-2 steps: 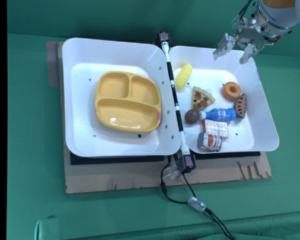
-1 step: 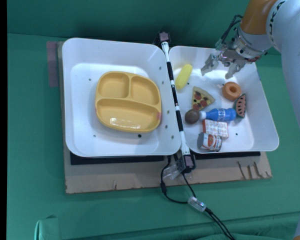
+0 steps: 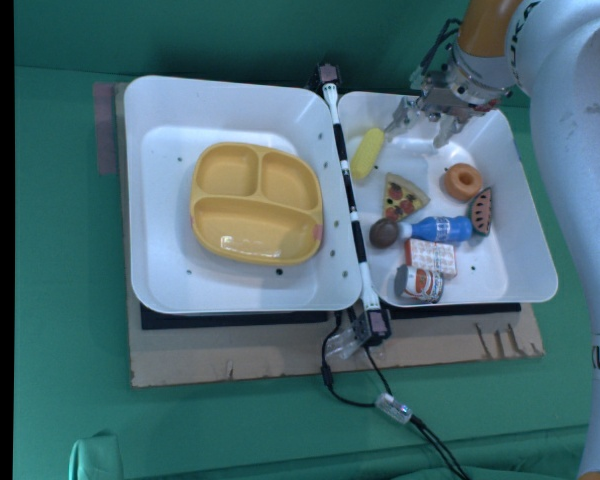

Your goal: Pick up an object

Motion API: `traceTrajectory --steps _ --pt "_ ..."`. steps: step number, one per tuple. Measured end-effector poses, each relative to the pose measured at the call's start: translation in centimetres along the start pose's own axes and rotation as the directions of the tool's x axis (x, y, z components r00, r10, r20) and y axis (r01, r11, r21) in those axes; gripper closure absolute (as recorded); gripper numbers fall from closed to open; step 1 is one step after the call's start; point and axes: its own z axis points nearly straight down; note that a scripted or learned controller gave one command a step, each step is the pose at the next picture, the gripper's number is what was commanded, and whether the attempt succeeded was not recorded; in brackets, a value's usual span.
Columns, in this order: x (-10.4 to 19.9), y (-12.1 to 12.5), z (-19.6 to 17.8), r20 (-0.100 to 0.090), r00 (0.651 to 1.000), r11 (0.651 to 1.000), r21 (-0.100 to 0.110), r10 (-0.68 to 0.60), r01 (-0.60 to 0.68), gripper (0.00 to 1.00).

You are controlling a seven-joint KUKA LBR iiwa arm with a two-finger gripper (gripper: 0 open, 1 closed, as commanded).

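- The toys lie in the right bin (image 3: 525, 258): corn cob (image 3: 367, 152), pizza slice (image 3: 402, 197), doughnut (image 3: 462, 181), blue bottle (image 3: 440, 229), can (image 3: 418, 283).
- The gripper (image 3: 421, 126) hangs over that bin's far end, fingers spread wide, nothing between them.
- The left bin (image 3: 160, 168) holds a yellow divided plate (image 3: 257, 203).
- Both bins rest on cardboard (image 3: 230, 353) over green cloth (image 3: 60, 268).

Arm (image 3: 570, 168) cut off by top and right edges; base out of frame. Black cable (image 3: 420, 433) leaves at bottom edge. Green cloth lump (image 3: 95, 458) cropped at bottom. Brown round item (image 3: 384, 233) partly covered by blue bottle (image 3: 440, 229); identity unclear. Label on can (image 3: 418, 283) too small to read. Print on flat packet (image 3: 431, 257) illegible.
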Motion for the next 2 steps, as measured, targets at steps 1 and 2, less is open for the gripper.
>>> traceTrajectory --steps 1,2 --pt "1.60 -0.31 0.20 0.002 1.000 1.000 -0.004 0.002 -0.002 0.00" --pt "1.65 -0.11 0.21 0.002 1.000 1.000 0.002 0.003 -0.003 0.00"
